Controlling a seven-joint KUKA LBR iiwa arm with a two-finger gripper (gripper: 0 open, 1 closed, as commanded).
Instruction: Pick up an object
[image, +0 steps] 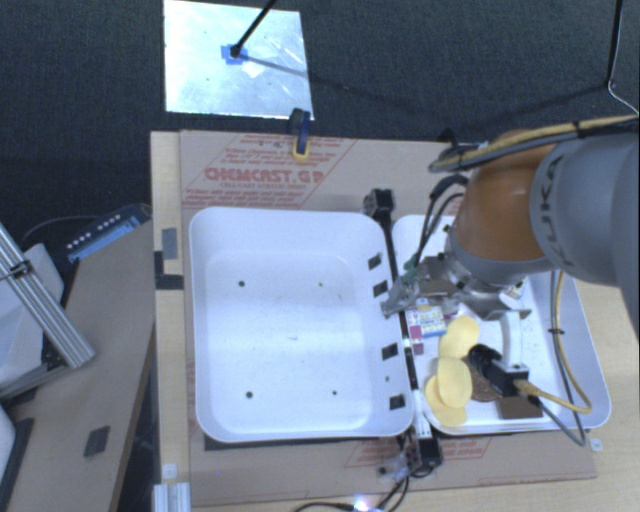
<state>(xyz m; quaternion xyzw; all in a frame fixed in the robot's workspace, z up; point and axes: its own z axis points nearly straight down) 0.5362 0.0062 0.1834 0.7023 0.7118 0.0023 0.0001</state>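
My gripper (452, 306) hangs low over the left part of the right bin (585, 375), under the grey and orange wrist. Just below it lie two pale yellow rounded pieces (455, 362), one behind the other, near the bin's front left corner. A small box with a pink and blue label (428, 321) lies beside the gripper, against the bin's left wall. To the right of the yellow pieces, a brown flat piece (519, 406) rests at the front of the bin. The wrist hides much of the bin's back half.
The left bin (290, 330) sits next to the right one, and black clips (385, 290) run along their shared edge. Both stand on a cardboard sheet (260, 170). A yellow and blue clamp (299, 135) and a shiny metal plate (238, 60) lie behind. A metal frame (40, 310) stands far left.
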